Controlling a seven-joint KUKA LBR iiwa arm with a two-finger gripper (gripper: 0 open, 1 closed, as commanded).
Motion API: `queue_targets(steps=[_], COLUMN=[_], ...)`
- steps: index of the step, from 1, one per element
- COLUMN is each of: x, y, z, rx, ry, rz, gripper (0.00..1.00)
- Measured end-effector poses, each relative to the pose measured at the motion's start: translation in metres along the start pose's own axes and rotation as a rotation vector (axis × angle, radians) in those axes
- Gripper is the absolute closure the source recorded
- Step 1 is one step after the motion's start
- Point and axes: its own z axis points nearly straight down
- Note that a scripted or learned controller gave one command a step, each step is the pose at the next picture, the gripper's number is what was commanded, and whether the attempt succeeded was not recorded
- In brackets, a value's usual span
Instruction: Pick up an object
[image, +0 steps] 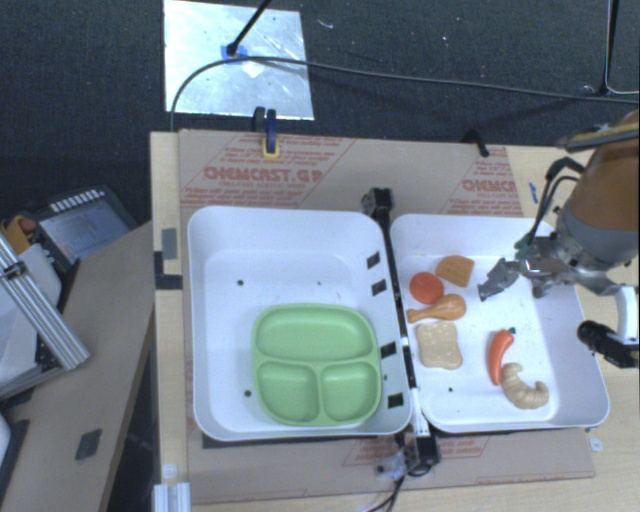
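The grey arm, orange-banded above the wrist, reaches in from the right and angles down and leftward, its gripper pointing left with nothing visible between its dark fingers.

Dark carpeted floor, shiny metal sheet, wooden side table, cardboard-covered bench

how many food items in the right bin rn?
6, all in the right bin: bread chunk, tomato, drumstick, toast slice, chili pepper, croissant. The arm may hide more at the right edge.
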Motion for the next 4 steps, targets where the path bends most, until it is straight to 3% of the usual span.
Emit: queue_targets(steps=[1, 3, 4], x=[0.0, 0.001, 0.002], y=[0.003, 0.017, 0.025], z=[-0.006, 0.088, 0.098], rx=[-0.012, -0.012, -0.026], ry=[-0.002, 0.001, 0.002], rz=[-0.003, -0.001, -0.003], gripper=[0.0, 0.0, 0.0])
